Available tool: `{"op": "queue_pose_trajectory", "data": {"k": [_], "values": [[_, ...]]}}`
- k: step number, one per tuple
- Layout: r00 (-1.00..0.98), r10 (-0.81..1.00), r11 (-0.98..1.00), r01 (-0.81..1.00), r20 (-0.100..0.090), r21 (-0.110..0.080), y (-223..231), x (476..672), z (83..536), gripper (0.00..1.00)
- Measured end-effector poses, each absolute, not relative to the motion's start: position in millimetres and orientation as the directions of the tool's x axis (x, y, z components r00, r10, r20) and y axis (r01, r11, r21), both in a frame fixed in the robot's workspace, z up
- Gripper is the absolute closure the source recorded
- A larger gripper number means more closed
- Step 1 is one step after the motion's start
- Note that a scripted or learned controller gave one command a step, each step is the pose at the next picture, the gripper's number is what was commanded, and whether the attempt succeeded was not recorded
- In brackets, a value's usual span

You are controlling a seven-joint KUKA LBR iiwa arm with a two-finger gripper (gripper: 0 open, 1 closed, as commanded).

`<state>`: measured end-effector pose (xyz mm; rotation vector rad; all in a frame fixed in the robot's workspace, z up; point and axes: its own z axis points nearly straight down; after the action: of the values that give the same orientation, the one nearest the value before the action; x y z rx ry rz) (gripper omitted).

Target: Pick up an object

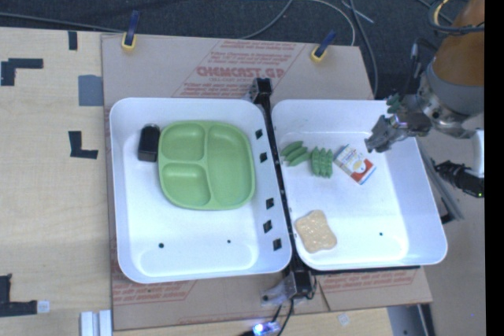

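The gripper [380, 139] hovers over the right bin [409, 193], at about two o'clock from the bin's middle; whether its claw is released or clenched cannot be told. Just beside it, toward eight o'clock, lies a small white and red packet [355, 164], its long axis running from ten to four o'clock. At nine o'clock from the packet sit two green bean pods [309, 156]. A tan cracker [316, 230] lies near the bin's front. The left bin [134, 232] holds a green divided plate [207, 164] with a black block [148, 143] touching its nine o'clock edge.

Even, bright overhead light; bins [346, 260] glare white (slightly soft focus).
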<state>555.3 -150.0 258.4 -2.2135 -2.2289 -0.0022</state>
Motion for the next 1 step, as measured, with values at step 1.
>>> {"op": "queue_pose_trajectory", "data": {"k": [1], "values": [[-0.007, 1.000, 0.007, 1.000, 0.001, 0.000, -93.7, 565.2, 256.6, 1.00]]}}
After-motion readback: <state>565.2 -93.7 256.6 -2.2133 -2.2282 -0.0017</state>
